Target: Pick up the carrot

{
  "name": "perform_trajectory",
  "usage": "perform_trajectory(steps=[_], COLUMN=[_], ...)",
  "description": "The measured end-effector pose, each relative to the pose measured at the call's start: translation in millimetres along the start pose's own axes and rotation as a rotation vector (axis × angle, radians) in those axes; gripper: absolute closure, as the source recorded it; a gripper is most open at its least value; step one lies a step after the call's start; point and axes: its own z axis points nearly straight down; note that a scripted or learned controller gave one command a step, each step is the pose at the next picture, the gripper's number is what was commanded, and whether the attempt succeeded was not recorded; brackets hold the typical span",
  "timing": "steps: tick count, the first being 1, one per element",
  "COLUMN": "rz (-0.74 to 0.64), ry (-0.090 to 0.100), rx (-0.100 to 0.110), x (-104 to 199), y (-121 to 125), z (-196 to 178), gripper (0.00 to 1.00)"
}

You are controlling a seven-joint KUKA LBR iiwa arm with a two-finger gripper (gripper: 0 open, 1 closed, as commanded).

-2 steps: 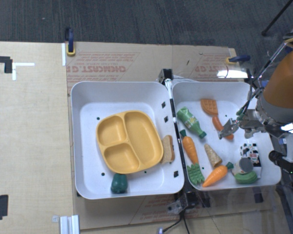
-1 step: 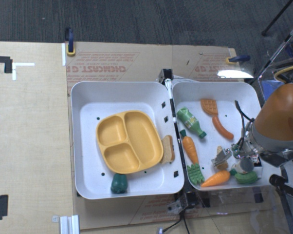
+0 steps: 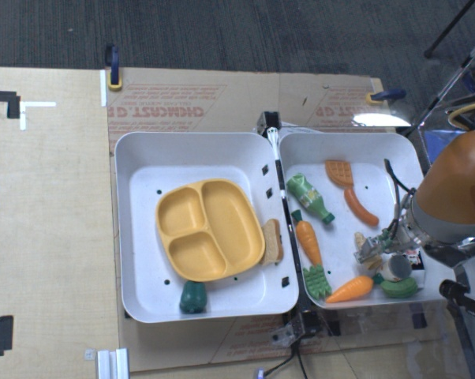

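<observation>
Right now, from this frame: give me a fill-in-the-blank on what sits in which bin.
1. The yellow divided plate lies in the ____ bin.
2. The green bottle lies in the ____ bin.
3. The yellow divided plate has ____ compartments.
4. The sausage lies just below the ____.

Missing words: left; right; three; waffle

A: Which items are orange?
B: The carrot (image 3: 307,242), green-leafed; the sausage (image 3: 361,206); the waffle (image 3: 340,172).
A: And the rest?
B: Yellow tray (image 3: 210,229), green bottle (image 3: 308,197), white bins (image 3: 135,212).
</observation>
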Motion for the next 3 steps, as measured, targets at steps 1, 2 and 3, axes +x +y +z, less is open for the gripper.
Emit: perform_trajectory(steps=[1, 2, 3], rz=[0.091, 0.302, 0.304], ry=[0.002, 0.000, -0.001], rx=[0.003, 0.001, -0.001], x=[44.3, 57.3, 56.1], y=[10.9, 15.0, 16.4], z=[8.6, 8.3, 0.0], gripper=[1.00, 1.00, 1.00])
